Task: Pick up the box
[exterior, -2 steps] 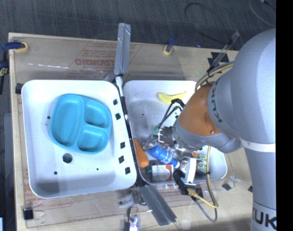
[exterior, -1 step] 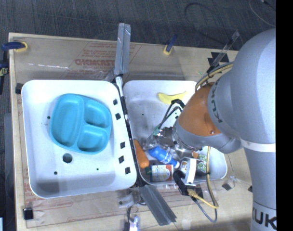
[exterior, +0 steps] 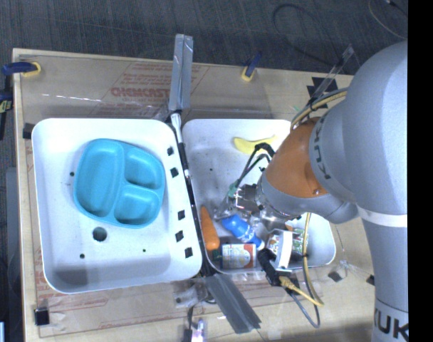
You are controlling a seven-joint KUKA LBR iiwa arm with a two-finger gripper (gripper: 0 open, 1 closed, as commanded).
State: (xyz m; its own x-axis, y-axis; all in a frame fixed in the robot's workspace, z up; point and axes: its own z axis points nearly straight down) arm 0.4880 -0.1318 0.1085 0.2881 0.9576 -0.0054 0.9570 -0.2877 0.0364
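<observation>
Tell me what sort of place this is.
Probably a robotics lab bench: a grey robot arm over the right white bin, the left white bin beside it, and a blue clamp.

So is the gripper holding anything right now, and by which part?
Cannot tell. The gripper is down among the clutter in the right bin, and the arm hides any hold.

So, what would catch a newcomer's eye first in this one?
The bright blue divided plate in the left bin stands out most. Then the grey arm with its orange band, reaching from the right over the right bin, where small items crowd the near end. A yellow banana lies near that bin's far wall.
</observation>
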